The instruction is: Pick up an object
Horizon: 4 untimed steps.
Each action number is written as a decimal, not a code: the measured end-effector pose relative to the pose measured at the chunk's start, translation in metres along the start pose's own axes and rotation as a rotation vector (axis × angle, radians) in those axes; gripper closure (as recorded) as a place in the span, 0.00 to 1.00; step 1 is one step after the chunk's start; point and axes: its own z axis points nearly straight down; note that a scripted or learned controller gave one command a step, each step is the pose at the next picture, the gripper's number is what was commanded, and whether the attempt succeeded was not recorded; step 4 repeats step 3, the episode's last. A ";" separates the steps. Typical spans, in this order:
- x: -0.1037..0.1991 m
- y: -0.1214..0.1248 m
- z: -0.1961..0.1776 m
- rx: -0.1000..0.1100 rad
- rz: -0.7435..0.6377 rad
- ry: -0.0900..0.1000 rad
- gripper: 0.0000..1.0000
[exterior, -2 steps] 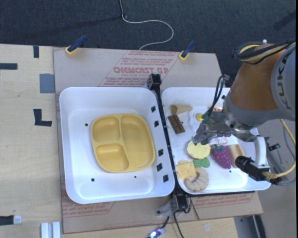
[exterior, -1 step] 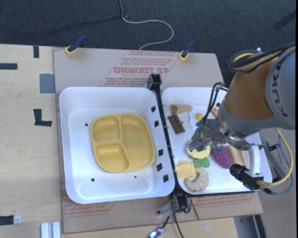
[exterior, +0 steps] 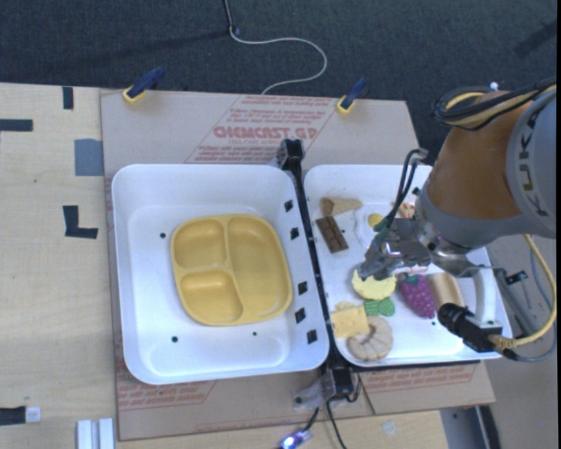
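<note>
Gripper (exterior: 379, 265), fingers hidden so its state is unclear, is hovering over light, stiff, slippery yellow toy food (exterior: 374, 286) in the right bin (exterior: 351, 178), likely best pinched across its narrow sides.

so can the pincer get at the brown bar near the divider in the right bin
Probably yes. The brown bar lies flat on bare bin floor, apart from the other food pieces, with nothing on top. The pincer hovers just beside it, over the yellow piece.

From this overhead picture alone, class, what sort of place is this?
Probably a robotics lab bench: a KUKA arm reaches over two white bins, one holding toy food such as purple grapes, the other a yellow divided plate.
</note>
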 end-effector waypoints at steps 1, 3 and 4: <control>-0.004 -0.003 0.000 0.001 -0.001 0.000 1.00; -0.009 0.000 0.018 0.002 0.000 -0.001 1.00; -0.009 0.000 0.018 0.002 0.000 -0.001 1.00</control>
